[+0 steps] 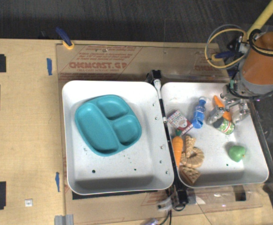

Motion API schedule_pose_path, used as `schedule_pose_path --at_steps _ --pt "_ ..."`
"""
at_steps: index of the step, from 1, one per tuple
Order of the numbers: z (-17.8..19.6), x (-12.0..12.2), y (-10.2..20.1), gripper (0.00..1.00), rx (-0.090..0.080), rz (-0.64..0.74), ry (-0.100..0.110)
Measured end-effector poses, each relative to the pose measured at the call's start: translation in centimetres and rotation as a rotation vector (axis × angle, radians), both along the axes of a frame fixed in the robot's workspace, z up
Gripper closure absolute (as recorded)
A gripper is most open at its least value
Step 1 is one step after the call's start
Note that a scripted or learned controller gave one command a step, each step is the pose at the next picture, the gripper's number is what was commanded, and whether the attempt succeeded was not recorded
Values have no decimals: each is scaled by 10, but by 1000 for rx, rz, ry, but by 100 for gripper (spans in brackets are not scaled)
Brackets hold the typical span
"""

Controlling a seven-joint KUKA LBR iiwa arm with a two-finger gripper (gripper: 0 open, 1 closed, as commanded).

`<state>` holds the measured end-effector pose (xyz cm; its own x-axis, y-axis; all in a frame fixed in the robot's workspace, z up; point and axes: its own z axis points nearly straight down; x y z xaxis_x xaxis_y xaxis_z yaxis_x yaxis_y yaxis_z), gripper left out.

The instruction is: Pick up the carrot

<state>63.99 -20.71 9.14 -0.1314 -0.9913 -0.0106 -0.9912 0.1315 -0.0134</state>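
Right bin (248, 175): I am hovering my pincer (226, 112) over its upper right part, above a small can (226, 125) and an orange scrap (217, 100); whether it is wide or narrow I cannot tell.

Carrot (177, 149): lying against the bin's left wall, touching the pretzels (191, 156), well apart from me. That wall is likely crowding any grip.

Bottle (199, 114), wrapper (178, 119), green fruit (237, 152): sitting loose.

Left bin (75, 172): holding a teal tray (108, 123).

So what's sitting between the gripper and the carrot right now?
In the camera view, the blue bottle and the small red-and-white packet lie between the gripper and the carrot, which rests by the right bin's left wall.
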Motion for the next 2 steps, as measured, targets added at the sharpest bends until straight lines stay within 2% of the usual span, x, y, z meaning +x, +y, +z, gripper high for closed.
schedule_pose_path --at_steps 1,2 --pt "0 0 0 0 1 0 1" --pt "0 -26 -7 0 7 -212 0"
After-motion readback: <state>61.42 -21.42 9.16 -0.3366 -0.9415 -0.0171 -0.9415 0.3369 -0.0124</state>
